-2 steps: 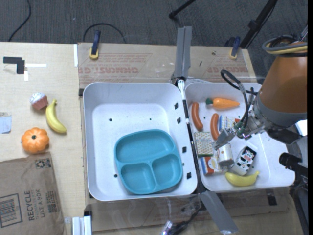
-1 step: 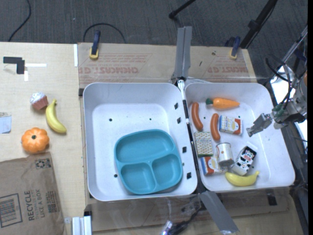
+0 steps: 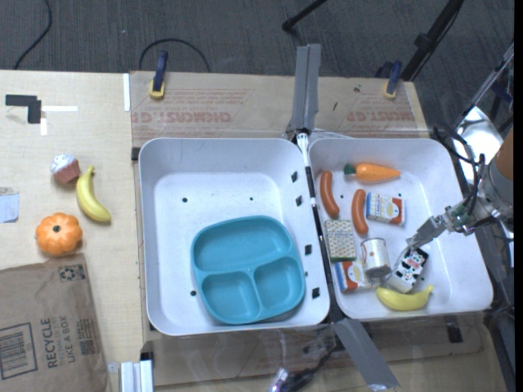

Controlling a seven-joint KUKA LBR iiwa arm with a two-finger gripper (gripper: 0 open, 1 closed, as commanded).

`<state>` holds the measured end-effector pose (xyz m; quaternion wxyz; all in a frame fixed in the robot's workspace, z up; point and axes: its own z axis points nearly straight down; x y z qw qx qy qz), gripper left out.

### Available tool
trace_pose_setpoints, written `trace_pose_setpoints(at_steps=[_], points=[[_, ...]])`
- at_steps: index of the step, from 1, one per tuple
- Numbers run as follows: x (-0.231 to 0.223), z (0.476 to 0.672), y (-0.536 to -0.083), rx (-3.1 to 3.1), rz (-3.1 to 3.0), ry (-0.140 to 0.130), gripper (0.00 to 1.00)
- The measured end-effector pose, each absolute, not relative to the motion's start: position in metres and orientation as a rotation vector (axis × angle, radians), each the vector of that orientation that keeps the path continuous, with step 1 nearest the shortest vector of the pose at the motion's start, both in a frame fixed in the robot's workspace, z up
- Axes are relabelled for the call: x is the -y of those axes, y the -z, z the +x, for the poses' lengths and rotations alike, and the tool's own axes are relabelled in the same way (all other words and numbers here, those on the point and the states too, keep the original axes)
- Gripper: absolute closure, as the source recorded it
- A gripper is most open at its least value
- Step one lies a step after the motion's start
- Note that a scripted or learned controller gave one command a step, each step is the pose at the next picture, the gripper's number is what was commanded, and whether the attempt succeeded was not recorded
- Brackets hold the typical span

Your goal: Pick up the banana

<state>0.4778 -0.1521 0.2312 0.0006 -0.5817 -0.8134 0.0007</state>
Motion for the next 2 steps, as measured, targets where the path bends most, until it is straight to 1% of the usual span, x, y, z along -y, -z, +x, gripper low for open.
trace_pose_setpoints(at_steps=[1, 2], points=[[0.112, 0.479, -0.250, 2.728, -1.562, -0.001, 0.00], [0.022, 0.478, -0.236, 2.783, -1.455, -0.002, 0.00]])
